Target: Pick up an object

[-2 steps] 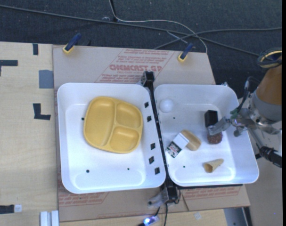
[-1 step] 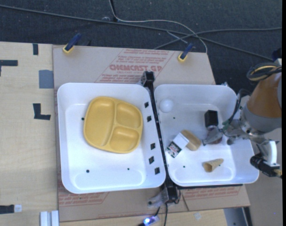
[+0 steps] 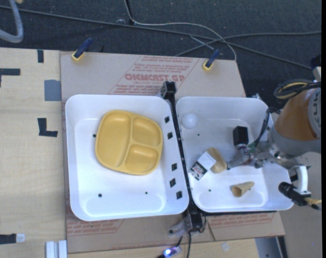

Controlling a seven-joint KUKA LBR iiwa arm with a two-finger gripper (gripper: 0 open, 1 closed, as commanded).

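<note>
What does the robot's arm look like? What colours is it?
The arm is chunky and rounded, grey with a big orange band. Its end effector is darker and thinner, with thin wires along it.

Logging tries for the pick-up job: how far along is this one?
Done: the arm has reached over the right bin. In hand: its claw sits low beside the tan block; no grasp shows. Left: gripping and lifting; the cone and white ball lie untouched.
</note>
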